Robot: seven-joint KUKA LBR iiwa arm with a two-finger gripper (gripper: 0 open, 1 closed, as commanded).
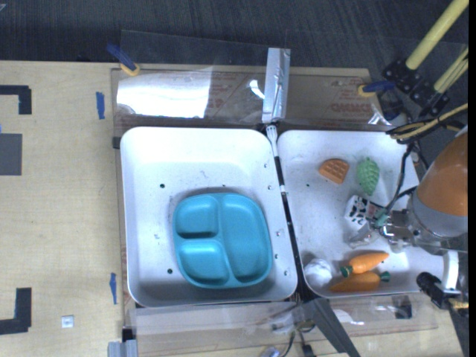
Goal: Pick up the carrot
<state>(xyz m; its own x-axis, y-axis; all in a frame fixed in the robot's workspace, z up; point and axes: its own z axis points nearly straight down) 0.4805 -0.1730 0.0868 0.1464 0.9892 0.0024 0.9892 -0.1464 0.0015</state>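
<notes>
Carrot (368,260), smooth, tapered and orange, lies near the front wall of the right white bin (312,155) just above a second carrot-shaped piece (358,281), with the metallic hand (372,225) close above it, grip state indeterminable.

left bin (141,199): blue divided plate (222,238), toward front edge | right bin (297,162): orange waffle-like piece (334,170) and green leafy item (367,174) near back edge; white object (318,271) at front-left corner
</notes>
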